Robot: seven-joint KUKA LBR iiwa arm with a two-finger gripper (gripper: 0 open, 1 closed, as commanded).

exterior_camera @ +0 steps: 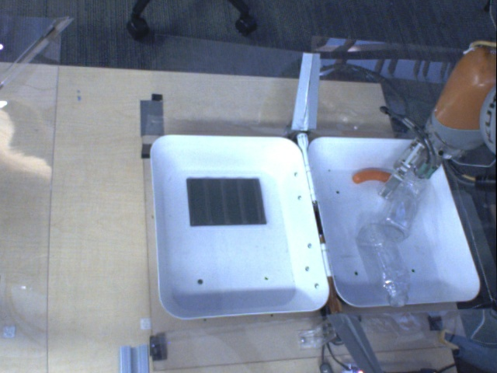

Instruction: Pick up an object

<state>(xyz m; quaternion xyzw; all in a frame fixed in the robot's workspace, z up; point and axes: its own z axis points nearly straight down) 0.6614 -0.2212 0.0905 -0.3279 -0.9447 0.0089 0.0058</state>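
Clear plastic, hard to read against white, lies in the right bin (458,231): a bottle (386,247) running from mid-bin toward the near wall. Beside its upper end sits an orange piece (371,176), partly covered by the pincer (410,169), whose state I cannot tell. A dark panel (226,201) lies in the left bin (167,231).

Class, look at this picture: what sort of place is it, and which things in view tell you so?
Probably a robotics lab: a robot arm over two white bins on a wooden bench, with an office-chair base behind.
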